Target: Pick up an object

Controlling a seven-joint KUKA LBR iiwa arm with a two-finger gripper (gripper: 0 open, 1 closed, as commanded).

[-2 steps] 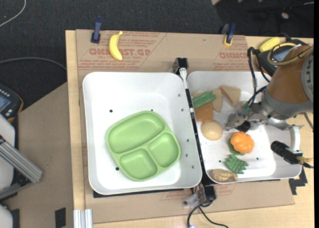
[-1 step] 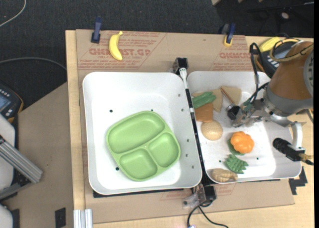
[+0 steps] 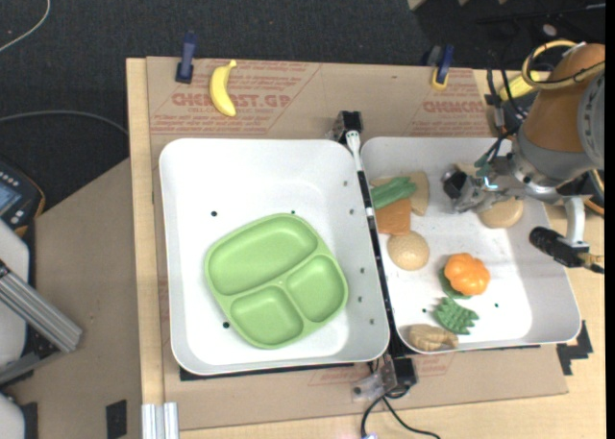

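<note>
Gripper [image 3: 468, 186] low at the right bin's [image 3: 553, 317] twelve o'clock, finger state impossible to tell. Tan round piece [image 3: 503, 212] just beside, at four o'clock. Risk: nudging it away, closing on nothing.

a green tray [image 3: 276, 279] with three compartments lies in the left bin [image 3: 183, 187]. a banana [image 3: 223, 87] rests on the cardboard [image 3: 288, 91] behind that bin, between two blue clamps [image 3: 185, 60] [image 3: 441, 65].
</note>
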